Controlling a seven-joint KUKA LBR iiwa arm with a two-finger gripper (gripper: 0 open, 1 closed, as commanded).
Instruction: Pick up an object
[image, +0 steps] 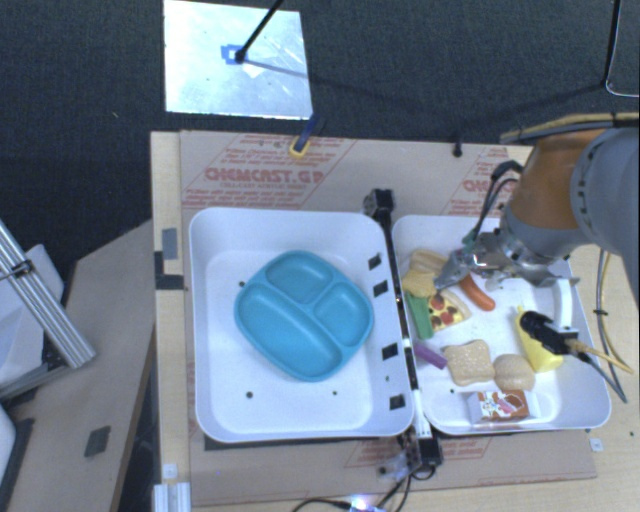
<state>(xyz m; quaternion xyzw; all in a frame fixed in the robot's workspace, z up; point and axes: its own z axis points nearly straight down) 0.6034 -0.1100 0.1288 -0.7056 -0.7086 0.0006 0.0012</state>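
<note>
My gripper (455, 270) hangs over the left part of the right bin (590, 400), reaching in from the right. Just below and left of it lie a yellow toy piece (418, 284) and a tan piece (428, 260). A red-orange sausage (478, 292) lies right beside the gripper. A pizza slice (449, 309) and a green strip (421, 316) sit a little nearer the front. Nothing is visibly held.
The right bin also holds a purple stick (431, 354), a toast slice (468, 362), a bread roll (514, 372) and a red-and-white packet (498, 405). A blue divided plate (303, 314) lies in the left bin (220, 400). A black-clipped divider (395, 300) separates the bins.
</note>
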